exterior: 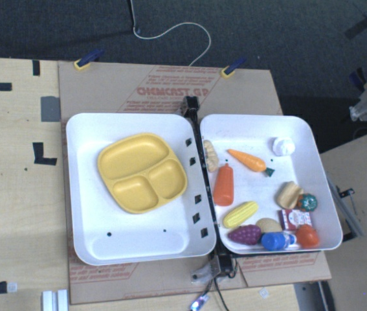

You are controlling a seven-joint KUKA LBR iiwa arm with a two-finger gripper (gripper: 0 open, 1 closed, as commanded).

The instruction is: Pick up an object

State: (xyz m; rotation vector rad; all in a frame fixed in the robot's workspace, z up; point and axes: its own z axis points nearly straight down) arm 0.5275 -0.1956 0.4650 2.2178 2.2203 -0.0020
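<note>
Orange bottle (223, 184), the largest loose item, lies flat at the left side of the right bin (254, 123), just right of the divider, its long axis running near to far with the narrow cap end pointing far. A good pick would descend over its middle with the fingers closing across that axis, clear of the corn cob (241, 213) at its near end and the carrot (247, 160), which points right. The gripper's state cannot be told.

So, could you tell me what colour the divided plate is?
Yellow; the divided plate shows clearly in the camera view.
</note>
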